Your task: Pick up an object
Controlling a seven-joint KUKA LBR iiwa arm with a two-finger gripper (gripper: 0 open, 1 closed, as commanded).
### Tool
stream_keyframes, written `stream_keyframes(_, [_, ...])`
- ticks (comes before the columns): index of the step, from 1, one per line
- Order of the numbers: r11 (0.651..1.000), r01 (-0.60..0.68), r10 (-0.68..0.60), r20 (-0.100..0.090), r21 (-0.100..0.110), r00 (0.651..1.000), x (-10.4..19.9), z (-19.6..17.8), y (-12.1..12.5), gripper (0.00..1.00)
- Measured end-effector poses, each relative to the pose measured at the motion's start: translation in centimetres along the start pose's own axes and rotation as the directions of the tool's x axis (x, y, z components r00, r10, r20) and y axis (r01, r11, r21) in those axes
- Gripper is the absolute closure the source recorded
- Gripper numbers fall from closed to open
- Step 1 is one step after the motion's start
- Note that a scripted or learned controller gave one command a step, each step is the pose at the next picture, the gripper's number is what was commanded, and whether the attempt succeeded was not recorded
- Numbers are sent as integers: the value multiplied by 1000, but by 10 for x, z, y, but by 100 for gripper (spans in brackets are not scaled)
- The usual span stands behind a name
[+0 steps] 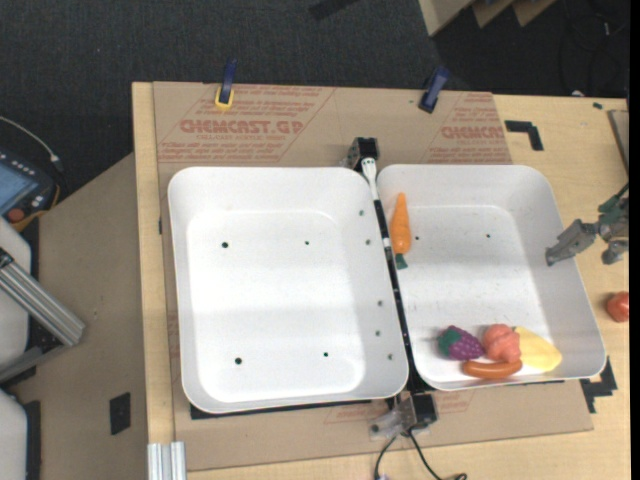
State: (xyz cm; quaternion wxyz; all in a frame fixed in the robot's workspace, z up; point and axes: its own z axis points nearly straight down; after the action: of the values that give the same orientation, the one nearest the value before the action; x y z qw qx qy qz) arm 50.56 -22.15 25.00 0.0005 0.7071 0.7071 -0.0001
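While the grey two-finger gripper (583,239) hangs spread and empty over the right white plastic bin's (520,190) right rim, toys wait inside.
An orange plastic carrot (401,223) lies against that bin's left wall; purple grapes (461,344), a red-orange fruit (502,342), a yellow piece (539,353) and an orange sausage (492,369) crowd its near corner.

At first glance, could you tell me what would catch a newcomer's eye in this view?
The bright toy food stands out: an orange carrot lies against the left wall of the right bin, and a cluster of purple grapes, a reddish piece, a yellow piece and an orange sausage-like piece crowds that bin's near corner. The grey claw sits at the bin's right rim.
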Motion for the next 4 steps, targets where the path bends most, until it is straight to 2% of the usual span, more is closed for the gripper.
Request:
stream_keyframes(1, [1000, 2, -2, -7, 11, 1000, 49, 85, -29, 0])
stream_keyframes(2, [1000, 4, -4, 3, -15, 1000, 72, -48, -23, 0])
stream_keyframes(3, [1000, 5, -5, 2, -20, 1000, 114, -201, -24, 0])
stream_keyframes(4, [1000, 6, -6, -1, -13, 1000, 171, -290, -25, 0])
